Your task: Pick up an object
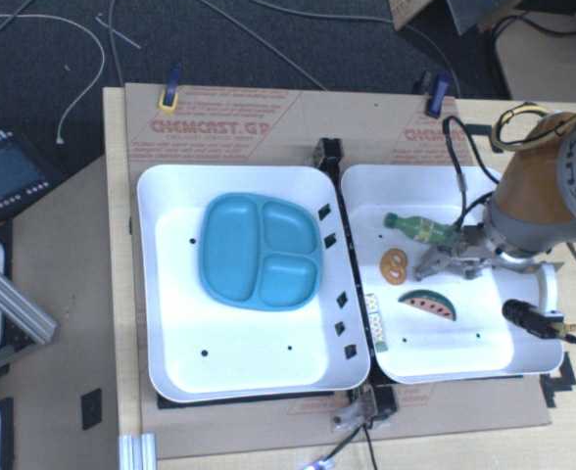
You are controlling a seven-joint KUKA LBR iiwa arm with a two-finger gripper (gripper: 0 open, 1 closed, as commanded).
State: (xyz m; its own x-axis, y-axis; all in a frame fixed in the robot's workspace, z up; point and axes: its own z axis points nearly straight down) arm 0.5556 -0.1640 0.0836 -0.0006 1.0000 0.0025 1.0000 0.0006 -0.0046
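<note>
Objects for picking, as I count them in the right bin (484, 355): one green bottle (417, 227), one pretzel (395, 265), one watermelon slice (429, 305). My hand (431, 263) sits low among them, just right of the pretzel, below the bottle and above the slice. I cannot tell its state. Nothing shows in its grasp. Left bin (170, 292) carries one blue plate (261, 251) with three compartments. Both bins rest on the worktop (268, 116).

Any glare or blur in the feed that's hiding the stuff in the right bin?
Camera view: even light, right bin bright white without washing out the bottle, pretzel or watermelon slice; soft shadows under them; gripper slightly soft, fingers hard to read.
</note>
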